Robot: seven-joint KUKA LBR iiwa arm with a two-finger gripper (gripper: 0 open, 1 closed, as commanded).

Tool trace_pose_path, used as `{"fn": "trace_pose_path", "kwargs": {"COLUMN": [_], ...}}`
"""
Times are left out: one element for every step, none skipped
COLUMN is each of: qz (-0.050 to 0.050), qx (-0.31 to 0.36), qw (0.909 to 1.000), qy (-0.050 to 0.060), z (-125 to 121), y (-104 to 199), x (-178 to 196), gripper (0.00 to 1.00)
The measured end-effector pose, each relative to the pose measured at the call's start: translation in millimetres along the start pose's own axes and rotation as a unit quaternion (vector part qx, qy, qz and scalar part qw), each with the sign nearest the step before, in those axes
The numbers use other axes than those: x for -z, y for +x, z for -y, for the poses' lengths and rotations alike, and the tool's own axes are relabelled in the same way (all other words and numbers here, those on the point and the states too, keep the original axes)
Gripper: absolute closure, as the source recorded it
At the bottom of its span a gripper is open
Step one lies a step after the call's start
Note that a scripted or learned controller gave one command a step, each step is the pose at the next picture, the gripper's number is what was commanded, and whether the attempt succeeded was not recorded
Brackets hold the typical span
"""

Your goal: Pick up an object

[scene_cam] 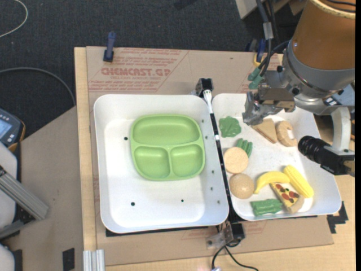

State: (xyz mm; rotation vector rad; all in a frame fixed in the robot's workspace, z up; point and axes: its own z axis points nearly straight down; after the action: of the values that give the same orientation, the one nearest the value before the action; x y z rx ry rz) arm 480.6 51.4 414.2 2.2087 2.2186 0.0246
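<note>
My gripper (253, 116) hangs over the far part of the right bin (327, 199). It sits just right of a green leafy toy (229, 126) and just left of a tan bread wedge (265, 132). Nothing shows in its grasp. Beside the wedge lies a pale bread roll (286, 134). Nearer the front of this bin lie green beans (244, 147), a round tan cracker (236, 160), a bun (242, 186), a banana (271, 179), a corn cob (299, 180), a pizza slice (286, 195) and a green block (266, 207).
The left bin (113, 196) holds a green divided plate (167, 146). A black clip (204, 86) sits at the far end of the ridge between the bins. A black camera mount (321, 151) reaches in over the right bin's right edge.
</note>
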Motion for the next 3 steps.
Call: {"fn": "trace_pose_path", "kwargs": {"qz": [0.002, 0.002, 0.002], "qx": [-0.004, -0.003, -0.005], "qw": [1.0, 0.9999, 0.9999], "qy": [0.006, 0.011, 0.013], "z": [1, -63, -56], "y": [-37, -45, -95], "x": [24, -59, -116], "gripper": [1.0, 1.0, 1.0]}}
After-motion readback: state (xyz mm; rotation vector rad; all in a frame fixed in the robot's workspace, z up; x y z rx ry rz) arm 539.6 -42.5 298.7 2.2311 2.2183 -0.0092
